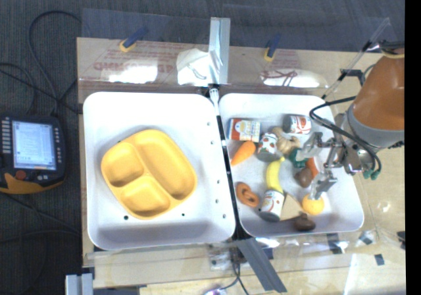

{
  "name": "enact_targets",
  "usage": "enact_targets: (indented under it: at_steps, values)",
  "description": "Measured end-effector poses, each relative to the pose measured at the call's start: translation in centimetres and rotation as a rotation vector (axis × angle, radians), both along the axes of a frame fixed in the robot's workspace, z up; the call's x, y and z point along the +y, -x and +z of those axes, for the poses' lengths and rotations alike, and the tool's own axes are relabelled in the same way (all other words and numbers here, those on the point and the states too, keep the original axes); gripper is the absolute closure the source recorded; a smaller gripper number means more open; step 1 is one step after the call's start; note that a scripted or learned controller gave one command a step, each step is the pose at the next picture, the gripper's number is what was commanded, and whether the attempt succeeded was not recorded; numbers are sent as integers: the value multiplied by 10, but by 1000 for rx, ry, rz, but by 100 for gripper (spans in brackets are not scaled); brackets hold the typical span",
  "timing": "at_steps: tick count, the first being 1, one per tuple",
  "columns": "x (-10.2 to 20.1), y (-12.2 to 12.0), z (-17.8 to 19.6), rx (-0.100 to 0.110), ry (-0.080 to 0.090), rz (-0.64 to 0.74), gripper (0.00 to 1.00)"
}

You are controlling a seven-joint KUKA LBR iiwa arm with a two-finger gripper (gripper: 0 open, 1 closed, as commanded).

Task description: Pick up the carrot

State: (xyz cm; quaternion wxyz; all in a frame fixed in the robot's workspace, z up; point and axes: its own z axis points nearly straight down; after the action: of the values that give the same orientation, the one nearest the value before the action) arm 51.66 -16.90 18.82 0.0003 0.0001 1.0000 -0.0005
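Left bin (95,175): shallow and white, on the left half of the desk (388,221); it holds one yellow divided tray (148,172), lying at a slant near the middle.
Right bin (352,211): shallow and white, just beside the left bin; it holds a crowd of small toy foods and tins.
Carrot (243,153): orange, in the right bin near its left wall, tilted, just below the red and white carton (245,130) in the far left corner.
Banana (273,176): yellow, near the bin's middle, standing roughly near-to-far; a small tin (272,203) touches its near end.
Pretzel (246,194): brown, at the left, nearer than the carrot.
Cans (297,124): one red and white at the far side, another (267,146) just right of the carrot.
Orange fruit (313,205): at the near right, with a dark brown item (303,222) just nearer, by the near wall.
Arm (383,99): comes in from the right over the right bin's right edge, orange band uppermost, black cables looping beside it.
End effector (322,185): low over the right part of the right bin, just above the orange fruit and well apart from the carrot; whether it is released or clenched I cannot tell.
Pendant (31,150): a handheld screen on the floor, left of the desk.
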Motion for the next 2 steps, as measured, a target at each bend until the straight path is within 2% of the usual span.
enact_targets:
  at_steps: [1,2]
  values:
    - [-13,15,-73,-37,8,23,0]
    - [9,-18,-97,-7,2,-67,0]
